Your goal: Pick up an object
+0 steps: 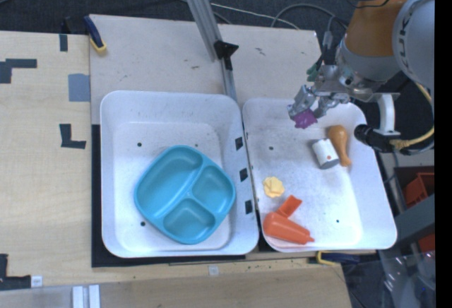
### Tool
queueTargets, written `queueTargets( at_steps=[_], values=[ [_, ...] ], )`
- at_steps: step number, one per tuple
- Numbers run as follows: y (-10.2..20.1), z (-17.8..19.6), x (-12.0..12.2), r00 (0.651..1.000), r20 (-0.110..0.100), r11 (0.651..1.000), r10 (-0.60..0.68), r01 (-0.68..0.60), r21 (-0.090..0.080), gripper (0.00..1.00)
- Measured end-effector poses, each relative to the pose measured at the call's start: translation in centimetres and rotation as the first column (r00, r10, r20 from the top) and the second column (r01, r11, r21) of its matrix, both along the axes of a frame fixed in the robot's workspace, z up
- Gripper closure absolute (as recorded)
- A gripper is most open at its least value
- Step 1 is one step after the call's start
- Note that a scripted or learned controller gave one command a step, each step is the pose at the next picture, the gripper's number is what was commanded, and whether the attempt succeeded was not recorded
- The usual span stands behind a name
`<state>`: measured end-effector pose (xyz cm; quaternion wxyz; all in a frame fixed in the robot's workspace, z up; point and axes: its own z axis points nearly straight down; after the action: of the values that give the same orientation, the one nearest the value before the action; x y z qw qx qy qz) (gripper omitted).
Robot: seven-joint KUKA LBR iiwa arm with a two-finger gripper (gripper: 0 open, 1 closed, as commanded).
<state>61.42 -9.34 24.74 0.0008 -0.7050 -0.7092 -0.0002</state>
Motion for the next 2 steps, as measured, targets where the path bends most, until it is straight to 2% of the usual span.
queueTargets(
  at_steps=[2],
  values=[
    [10.1, 0.8, -0.2, 1.0, 0.0, 1.0, 0.001, -0.001, 0.0, 1.0]
  ],
)
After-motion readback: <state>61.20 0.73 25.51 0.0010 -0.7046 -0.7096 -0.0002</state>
